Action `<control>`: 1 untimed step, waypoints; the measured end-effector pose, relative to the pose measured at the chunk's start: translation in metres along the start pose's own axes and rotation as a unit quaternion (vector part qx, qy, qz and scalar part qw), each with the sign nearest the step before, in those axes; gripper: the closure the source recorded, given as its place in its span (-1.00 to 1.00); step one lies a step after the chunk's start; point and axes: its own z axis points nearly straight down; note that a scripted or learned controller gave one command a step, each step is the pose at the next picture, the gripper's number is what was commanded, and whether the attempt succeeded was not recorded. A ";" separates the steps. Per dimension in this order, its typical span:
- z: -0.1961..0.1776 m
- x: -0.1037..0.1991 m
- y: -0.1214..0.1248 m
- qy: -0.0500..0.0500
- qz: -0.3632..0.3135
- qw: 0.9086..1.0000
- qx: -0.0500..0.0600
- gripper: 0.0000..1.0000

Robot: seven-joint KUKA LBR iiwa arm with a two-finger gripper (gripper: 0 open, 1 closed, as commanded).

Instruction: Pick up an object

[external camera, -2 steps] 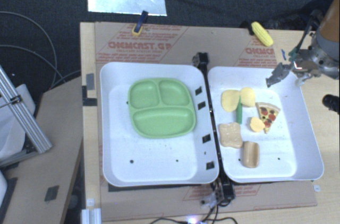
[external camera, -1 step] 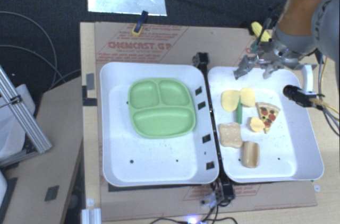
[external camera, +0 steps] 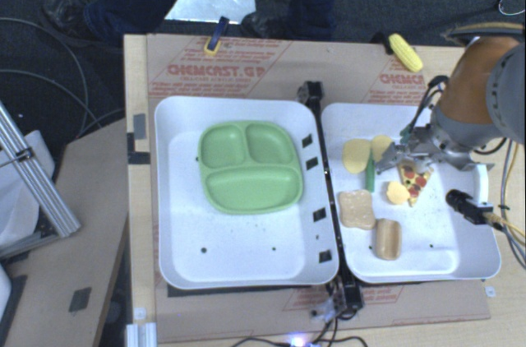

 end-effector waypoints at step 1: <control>-0.099 0.048 0.053 0.000 -0.007 1.000 -0.012 -1.00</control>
